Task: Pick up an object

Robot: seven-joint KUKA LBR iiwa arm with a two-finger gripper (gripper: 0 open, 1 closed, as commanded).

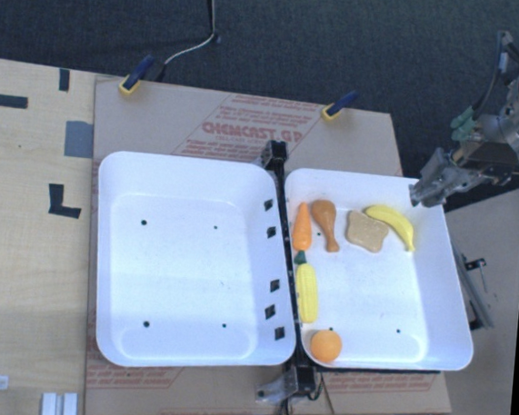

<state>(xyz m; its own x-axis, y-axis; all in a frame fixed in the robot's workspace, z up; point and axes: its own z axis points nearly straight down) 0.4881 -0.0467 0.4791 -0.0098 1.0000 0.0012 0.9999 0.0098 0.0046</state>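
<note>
The left bin (181, 267) is bare. In the right bin (370, 295) a carrot (302, 226), corn (306, 292), an orange (325, 346), a drumstick (325, 222), bread (365, 231) and a banana (393, 224) are spread. The gripper (428, 191) is poised at the far right rim; its spread cannot be told. An approach is judged underway; a descent onto the banana is called for.

Below and left of the pincer (429, 186), both bins (173, 349) were plain white. Nearest the pincer lay a yellow banana (393, 223), touching a tan bread slice (365, 231). Further left were a brown drumstick (325, 223) and an orange carrot (302, 226) with a green tip. Lower left lay yellow corn (306, 291) and an orange fruit (326, 345). The board (239, 132) beneath was brown with red lettering, held by blue-and-yellow clamps (136, 74).
</note>
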